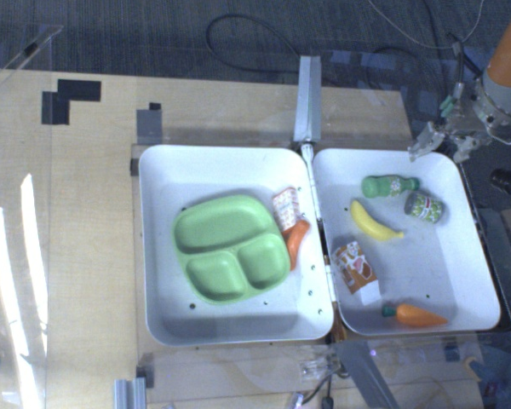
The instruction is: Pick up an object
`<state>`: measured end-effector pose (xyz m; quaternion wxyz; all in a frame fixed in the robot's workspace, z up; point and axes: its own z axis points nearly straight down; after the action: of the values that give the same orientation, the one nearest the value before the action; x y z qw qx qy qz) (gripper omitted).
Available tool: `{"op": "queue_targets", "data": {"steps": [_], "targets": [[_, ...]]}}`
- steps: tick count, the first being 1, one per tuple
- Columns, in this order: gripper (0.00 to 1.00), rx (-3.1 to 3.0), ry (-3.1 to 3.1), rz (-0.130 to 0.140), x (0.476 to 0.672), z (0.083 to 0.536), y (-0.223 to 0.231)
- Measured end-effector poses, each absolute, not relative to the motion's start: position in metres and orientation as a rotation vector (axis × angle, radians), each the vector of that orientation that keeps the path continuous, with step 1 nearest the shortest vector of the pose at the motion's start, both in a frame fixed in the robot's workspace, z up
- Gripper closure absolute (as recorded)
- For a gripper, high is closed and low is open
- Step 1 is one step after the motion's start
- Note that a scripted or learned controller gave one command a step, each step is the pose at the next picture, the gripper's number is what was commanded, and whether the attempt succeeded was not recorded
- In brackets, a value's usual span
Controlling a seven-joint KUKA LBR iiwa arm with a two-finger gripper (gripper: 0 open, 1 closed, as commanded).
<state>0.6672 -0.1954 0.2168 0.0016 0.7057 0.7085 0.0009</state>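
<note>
The right bin (473,228) holds a green bottle (389,186) lying on its side, a green can (423,207), a yellow banana (375,221), a red-and-white snack packet (355,268) and an orange carrot (417,315). My gripper (441,143) hangs over the bin's far right corner, above and behind the bottle. Its fingers (421,146) are spread open and hold nothing. The orange-banded wrist (507,66) rises toward the upper right.
In the left bin (153,254) lie a green divided plate (232,247), a small packet (284,204) and a second carrot (296,239) against the dividing wall. A metal post (308,100) stands behind the bins' seam. Cables (264,24) run across the floor behind.
</note>
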Motion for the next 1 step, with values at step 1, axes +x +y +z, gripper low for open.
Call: {"op": "queue_targets", "data": {"steps": [1], "targets": [[0.0, 2.29, 2.148, 0.003, 0.6629, 0.1306, -0.1512]]}}
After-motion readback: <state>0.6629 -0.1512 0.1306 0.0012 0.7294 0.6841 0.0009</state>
